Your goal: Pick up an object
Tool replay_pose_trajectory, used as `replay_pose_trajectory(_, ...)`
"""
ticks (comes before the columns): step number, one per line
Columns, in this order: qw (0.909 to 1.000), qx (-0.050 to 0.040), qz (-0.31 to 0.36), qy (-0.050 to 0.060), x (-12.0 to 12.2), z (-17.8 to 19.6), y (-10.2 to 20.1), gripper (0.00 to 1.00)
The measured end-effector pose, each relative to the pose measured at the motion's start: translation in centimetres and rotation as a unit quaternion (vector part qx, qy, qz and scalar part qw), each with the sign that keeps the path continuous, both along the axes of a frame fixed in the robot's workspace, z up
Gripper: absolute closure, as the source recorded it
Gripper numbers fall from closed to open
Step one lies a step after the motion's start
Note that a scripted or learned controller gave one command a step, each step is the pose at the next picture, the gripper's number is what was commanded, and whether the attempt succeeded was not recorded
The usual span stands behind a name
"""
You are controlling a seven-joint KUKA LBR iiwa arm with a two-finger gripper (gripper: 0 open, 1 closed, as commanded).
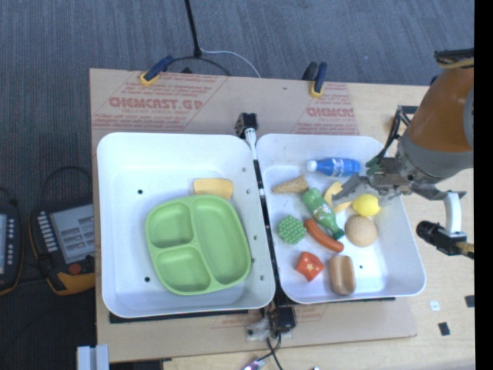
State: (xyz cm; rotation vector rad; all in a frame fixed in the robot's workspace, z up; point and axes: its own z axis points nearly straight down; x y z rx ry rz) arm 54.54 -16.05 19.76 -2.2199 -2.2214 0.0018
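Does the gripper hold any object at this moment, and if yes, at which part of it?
It cannot be told. The gripper hangs over the right bin, close to the yellow lemon, but nothing shows between its jaws.

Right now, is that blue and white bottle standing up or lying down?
Lying down: the bottle rests on its side in the right bin, cap pointing left.

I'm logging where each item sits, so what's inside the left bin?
The left bin holds a green divided tray and a yellow block just behind it. Whatever lies under the tray is covered.
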Motion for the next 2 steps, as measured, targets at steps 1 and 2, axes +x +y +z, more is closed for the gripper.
replay_pose_trajectory(1,0.9995,-0.0006,0.031,-0.002,-3.3,-10.4,4.8,0.0)
replay_pose_trajectory(2,0.9995,-0.0024,0.03,-0.003,-3.2,-9.3,4.7,1.0)
